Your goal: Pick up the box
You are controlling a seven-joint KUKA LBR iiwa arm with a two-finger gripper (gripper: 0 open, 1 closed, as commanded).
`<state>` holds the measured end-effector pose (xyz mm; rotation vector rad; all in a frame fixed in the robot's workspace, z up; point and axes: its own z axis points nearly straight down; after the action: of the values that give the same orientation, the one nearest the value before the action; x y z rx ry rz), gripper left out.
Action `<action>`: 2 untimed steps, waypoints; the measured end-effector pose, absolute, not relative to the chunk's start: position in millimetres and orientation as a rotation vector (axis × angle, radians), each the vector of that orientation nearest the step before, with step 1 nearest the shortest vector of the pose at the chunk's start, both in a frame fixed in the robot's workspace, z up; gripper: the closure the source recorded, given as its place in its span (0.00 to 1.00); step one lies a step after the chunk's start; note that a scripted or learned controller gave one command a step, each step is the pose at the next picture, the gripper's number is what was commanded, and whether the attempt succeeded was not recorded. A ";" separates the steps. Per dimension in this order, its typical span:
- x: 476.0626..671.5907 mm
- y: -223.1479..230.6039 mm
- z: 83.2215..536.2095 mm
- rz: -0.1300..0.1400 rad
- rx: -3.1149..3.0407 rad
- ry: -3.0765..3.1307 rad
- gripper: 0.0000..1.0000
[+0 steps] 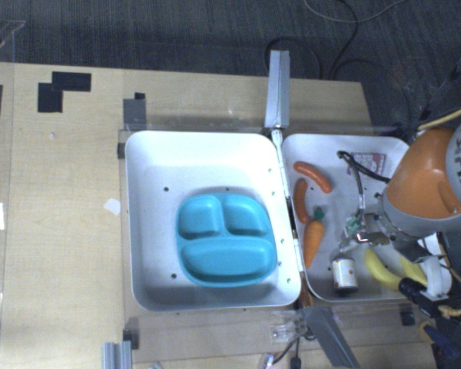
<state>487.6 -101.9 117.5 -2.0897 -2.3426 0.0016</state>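
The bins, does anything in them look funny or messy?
Nothing looks spilled or broken. The blue tray lies flat in the left bin. In the right bin, two sausages, a carrot and a banana lie loosely scattered. The box is partly hidden behind the arm.

Pale wooden bench (61, 206) with two white bins (146, 206) side by side

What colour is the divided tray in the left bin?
Light blue tray, plain, seen clearly in the camera view.
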 end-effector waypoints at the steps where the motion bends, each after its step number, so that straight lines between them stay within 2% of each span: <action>1: 487.6 -102.1 117.6 0.002 -2.090 -2.343 0.00; 2: 491.1 -130.7 87.7 -0.012 -2.081 -2.357 0.00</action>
<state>491.1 -130.7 87.7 -2.0810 -2.3568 -0.0118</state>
